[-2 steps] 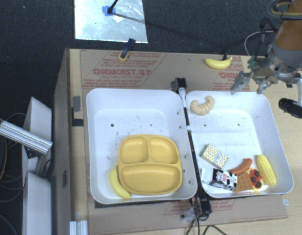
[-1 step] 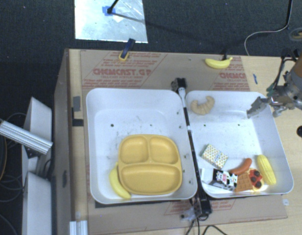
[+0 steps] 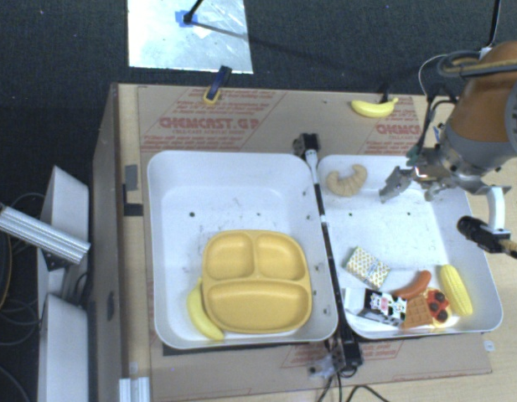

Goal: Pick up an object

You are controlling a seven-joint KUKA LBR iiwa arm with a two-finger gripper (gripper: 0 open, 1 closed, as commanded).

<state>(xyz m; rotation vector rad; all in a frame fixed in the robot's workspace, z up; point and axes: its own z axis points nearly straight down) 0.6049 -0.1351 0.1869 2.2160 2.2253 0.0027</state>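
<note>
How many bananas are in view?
2: one banana in the left bin, tucked against the yellow tray; another banana on the bench beyond the right bin. Others may be hidden.

**1 fixed camera, looking down at a slant**

The 1 view sits above the bench (image 3: 241,111) and looks down on it at an angle, far enough back to take in both white bins whole: the left bin (image 3: 170,224) and the right bin (image 3: 484,308). The arm (image 3: 484,107) enters from the right edge. Dark floor (image 3: 49,57) shows beyond the bench's far and left sides.
</note>
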